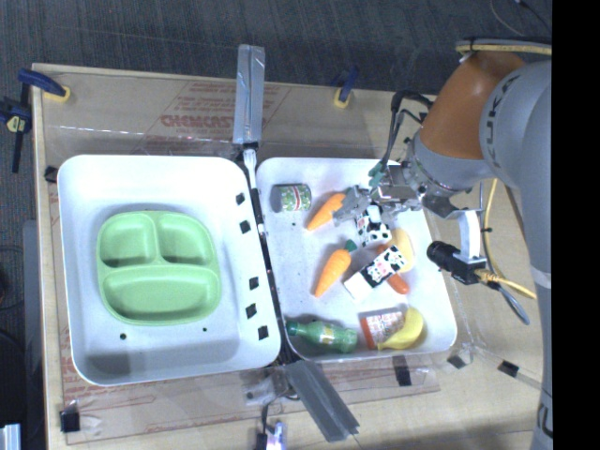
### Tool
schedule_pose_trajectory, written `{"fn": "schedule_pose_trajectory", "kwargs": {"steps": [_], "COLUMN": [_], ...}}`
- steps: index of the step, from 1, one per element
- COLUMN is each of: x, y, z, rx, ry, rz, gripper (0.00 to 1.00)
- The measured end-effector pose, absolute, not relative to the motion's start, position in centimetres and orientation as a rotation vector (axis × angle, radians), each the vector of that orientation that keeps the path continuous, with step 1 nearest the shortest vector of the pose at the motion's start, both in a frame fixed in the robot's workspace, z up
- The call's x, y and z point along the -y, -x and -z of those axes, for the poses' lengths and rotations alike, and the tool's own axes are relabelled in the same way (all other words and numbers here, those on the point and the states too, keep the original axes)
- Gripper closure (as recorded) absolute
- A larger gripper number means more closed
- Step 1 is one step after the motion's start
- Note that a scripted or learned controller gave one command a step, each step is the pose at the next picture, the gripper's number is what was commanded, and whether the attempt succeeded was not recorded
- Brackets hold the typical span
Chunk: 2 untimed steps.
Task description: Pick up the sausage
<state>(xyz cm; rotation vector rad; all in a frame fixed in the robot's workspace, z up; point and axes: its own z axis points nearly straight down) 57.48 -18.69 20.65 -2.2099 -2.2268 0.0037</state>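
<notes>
Two white bins sit side by side on the tabletop [141, 111], and the toy food is heaped in the right bin [281, 279], likely so that a programmed arm can dig through one crowded pile. The left bin [75, 251] carries a green divided tray [159, 265], a probable drop-off spot with its compartments facing up. The hand [375, 204] hangs low over the upper middle of the right bin, among the clutter; whether it is open or closed cannot be told, since the wrist and small items hide its tips. The sausage [399, 285] seems to be the short reddish piece near the bin's right wall, lying just beside a black-and-white cow-print carton [379, 268]; its identity is a judgement, because it is small and partly covered. Two carrots [330, 270] lie slanted in the middle, a small can [292, 197] rests at the upper left, and a green bottle [323, 336] and a banana [405, 330] line the near edge. Clear sheeting clamped at the corners covers the wooden tabletop, and dark carpet surrounds it.
</notes>
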Motion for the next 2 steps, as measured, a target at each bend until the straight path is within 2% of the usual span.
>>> {"fn": "schedule_pose_trajectory", "kwargs": {"steps": [1, 2], "x": [21.1, 20.7], "y": [-51.9, -48.1], "z": [-17.5, -19.9], "rx": [2.136, 2.225], "ry": [2.299, 2.213], "rz": [-0.004, -0.001], "gripper": [0.0, 0.0]}}
